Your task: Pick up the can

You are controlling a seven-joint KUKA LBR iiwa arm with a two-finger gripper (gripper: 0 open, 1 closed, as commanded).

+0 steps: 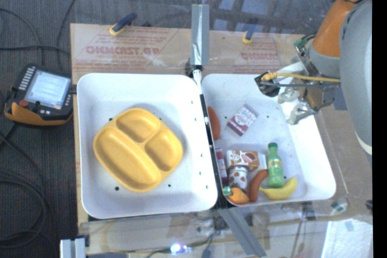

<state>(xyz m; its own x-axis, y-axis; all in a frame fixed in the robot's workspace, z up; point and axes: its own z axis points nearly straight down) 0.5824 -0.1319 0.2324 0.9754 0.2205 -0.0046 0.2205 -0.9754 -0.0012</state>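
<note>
Right bin (pixel 314 148): can (pixel 238 178), axis unclear

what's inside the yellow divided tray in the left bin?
Nothing visible: the yellow divided tray shows three bare compartments. The left bin floor beneath it is covered, so unknown.

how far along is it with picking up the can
Nothing looks done: the can lies in the right bin among the bottle, banana and carton. The gripper hangs over the bin's upper right, away from it. Reaching, grasping and lifting remain.
</note>
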